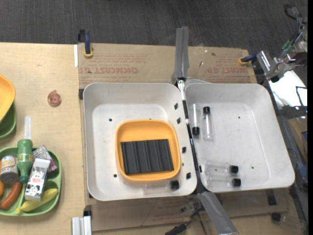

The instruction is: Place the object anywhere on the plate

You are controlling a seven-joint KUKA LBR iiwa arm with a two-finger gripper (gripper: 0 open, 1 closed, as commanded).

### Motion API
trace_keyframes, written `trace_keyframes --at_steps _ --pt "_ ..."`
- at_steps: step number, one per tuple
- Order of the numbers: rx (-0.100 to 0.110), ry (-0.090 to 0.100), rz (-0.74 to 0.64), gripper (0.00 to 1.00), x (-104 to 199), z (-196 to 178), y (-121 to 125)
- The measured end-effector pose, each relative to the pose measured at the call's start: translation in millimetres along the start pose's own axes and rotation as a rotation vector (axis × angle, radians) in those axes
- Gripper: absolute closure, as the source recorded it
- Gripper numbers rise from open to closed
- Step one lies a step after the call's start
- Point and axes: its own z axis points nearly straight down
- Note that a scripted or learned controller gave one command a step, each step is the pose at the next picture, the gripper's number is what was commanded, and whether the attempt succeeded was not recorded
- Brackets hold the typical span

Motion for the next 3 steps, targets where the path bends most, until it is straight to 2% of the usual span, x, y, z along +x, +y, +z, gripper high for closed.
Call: trace_keyframes --at_steps 2,3 --pt "-0.002 0.0 -0.369 1.0 -6.2 -76.8 6.0" --pt "0.0 0.002 -0.526 1.0 23.5 -25.9 -100.7"
